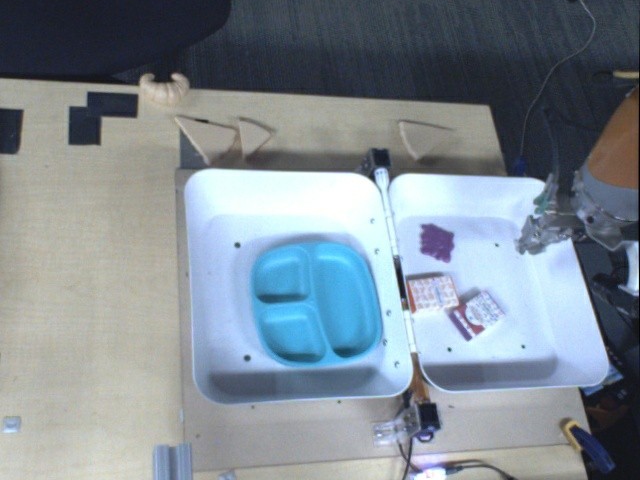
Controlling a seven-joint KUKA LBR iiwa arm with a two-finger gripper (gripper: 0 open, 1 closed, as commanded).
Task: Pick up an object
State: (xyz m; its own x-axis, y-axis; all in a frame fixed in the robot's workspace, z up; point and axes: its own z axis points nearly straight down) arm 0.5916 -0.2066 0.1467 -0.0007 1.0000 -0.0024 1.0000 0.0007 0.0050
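In the right bin (560, 368) lie a purple crumpled piece (437, 240), a small white and red printed box (431, 293) and a tilted dark red and white packet (476, 315). My gripper (536, 236) hangs over the bin's right side near its rim, to the right of the purple piece and apart from all three things. Nothing is visible between its fingers.
The left bin (215, 268) holds a blue sectioned tray (315, 303). A black and white divider clip (380, 168) sits where the two bins meet at the back. Cables and a connector (420, 420) lie at the front edge of the bench.
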